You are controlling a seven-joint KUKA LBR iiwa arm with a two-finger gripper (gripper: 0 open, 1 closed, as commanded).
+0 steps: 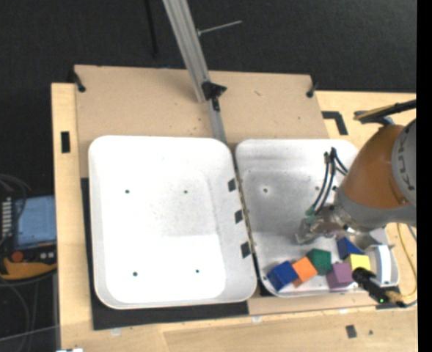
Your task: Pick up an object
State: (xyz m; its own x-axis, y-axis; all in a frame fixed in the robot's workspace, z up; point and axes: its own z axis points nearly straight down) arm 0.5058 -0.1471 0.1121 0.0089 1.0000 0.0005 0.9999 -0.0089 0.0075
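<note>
Arm low over the right bin, blocks bunched in its near corner

The bench [186,101] carries two white bins side by side so a thing can be taken out of one while the other waits. The left bin [164,218] lies well apart from the action. The right bin [274,174] holds all the blocks, gathered against its near wall, probably where they slid and stopped. The arm [381,174] reaches in from the right and bends down above that cluster, which puts the gripper [320,228] just on the far side of the blocks, ready to drop onto one. Whether it is open or closed cannot be told; nothing shows in its grasp. Nearest it is the green block [320,259], then the orange block [304,269], blue block [282,275], purple block [340,274] and yellow block [359,262].
</note>
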